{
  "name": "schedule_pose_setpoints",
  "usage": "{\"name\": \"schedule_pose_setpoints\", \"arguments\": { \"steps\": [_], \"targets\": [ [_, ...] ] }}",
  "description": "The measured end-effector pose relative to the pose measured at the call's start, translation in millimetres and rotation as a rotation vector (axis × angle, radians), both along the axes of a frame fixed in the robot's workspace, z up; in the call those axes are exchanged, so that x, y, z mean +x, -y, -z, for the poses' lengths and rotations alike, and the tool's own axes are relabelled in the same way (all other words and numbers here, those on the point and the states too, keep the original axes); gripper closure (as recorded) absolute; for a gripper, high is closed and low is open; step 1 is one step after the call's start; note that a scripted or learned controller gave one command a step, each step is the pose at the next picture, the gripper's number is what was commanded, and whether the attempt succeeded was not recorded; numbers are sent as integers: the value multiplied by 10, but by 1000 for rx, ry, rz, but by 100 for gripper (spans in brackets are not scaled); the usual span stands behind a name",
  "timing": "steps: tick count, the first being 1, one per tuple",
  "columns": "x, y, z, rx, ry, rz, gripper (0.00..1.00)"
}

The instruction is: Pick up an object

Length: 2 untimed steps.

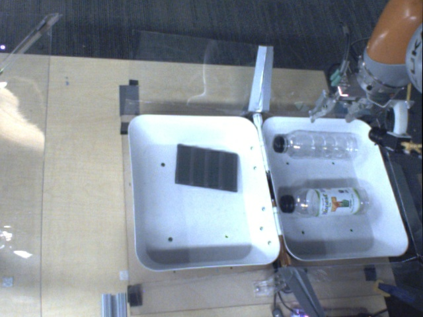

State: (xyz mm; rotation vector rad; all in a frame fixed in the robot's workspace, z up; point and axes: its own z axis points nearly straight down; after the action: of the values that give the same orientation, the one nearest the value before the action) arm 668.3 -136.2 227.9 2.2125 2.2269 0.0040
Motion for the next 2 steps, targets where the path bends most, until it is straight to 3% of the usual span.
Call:
{"name": "schedule_pose_setpoints", "arguments": {
  "steps": [1, 2],
  "targets": [
    [-80, -86, 1402, -2, 5, -130, 0],
    [-1128, -20, 1383, -3, 8, -124, 0]
  ]
}}
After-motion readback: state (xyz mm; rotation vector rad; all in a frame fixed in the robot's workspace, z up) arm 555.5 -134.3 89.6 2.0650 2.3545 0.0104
